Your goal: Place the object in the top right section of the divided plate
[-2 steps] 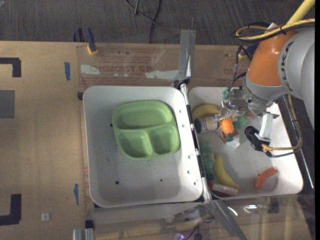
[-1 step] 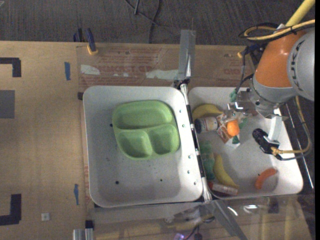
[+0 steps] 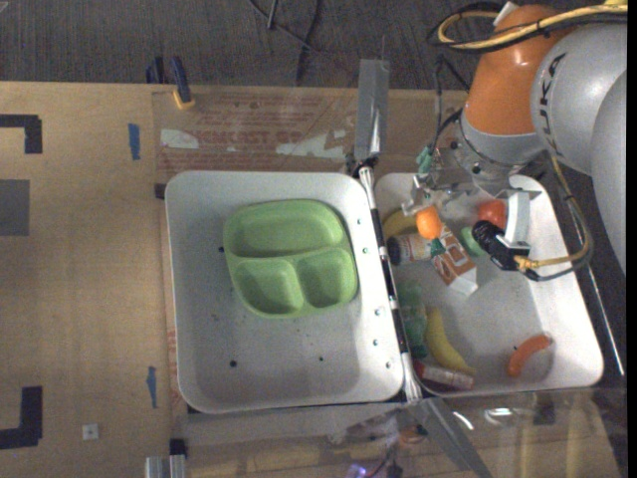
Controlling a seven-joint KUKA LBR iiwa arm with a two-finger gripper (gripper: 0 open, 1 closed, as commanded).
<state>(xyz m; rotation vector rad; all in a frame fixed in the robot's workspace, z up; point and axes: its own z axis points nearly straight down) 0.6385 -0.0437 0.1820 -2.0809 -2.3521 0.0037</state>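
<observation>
Over the right bin, near its far edge, the grey arm with its orange band reaches down, and the gripper hangs just above a small orange ball; whether its fingers are apart or together cannot be told from this slanted view. Beside the ball lie a small bottle, a brown carton and a red piece. Toward the near edge rest a banana and an orange carrot-like piece. At the middle of the left bin sits the green divided plate, its three sections bare.
</observation>
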